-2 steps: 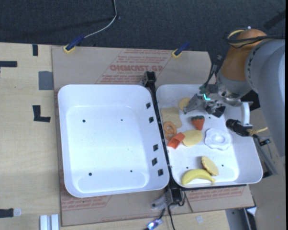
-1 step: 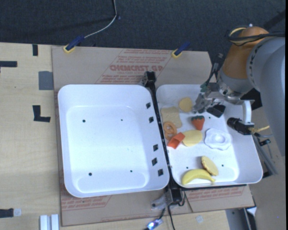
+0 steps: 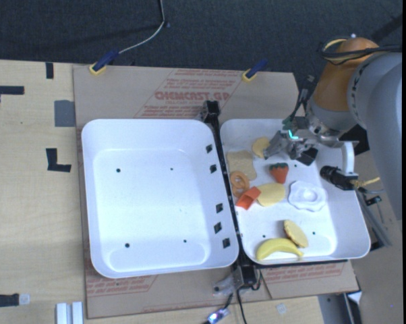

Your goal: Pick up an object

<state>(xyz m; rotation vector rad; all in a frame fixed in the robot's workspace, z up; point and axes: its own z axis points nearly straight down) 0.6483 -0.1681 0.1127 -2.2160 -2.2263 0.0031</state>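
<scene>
My gripper [image 3: 278,148] hangs low over the upper middle of the right bin [image 3: 344,248], just above a small red strawberry toy [image 3: 279,173] and right of a pale yellow piece [image 3: 260,146]. Nothing shows between its fingers. Further items lie in the right bin: a tan flat slice [image 3: 241,162], a pretzel ring [image 3: 239,180], an orange-red wedge [image 3: 247,198], a yellow lump [image 3: 271,194], a white fried-egg shape [image 3: 305,196], a round cracker [image 3: 296,233] and a banana [image 3: 278,250].
The left bin [image 3: 149,194] sits beside the right one, divided by a black clip strip [image 3: 220,181]. Both rest on a cardboard sheet [image 3: 183,93]. The grey arm with its orange band [image 3: 338,79] fills the upper right.
</scene>
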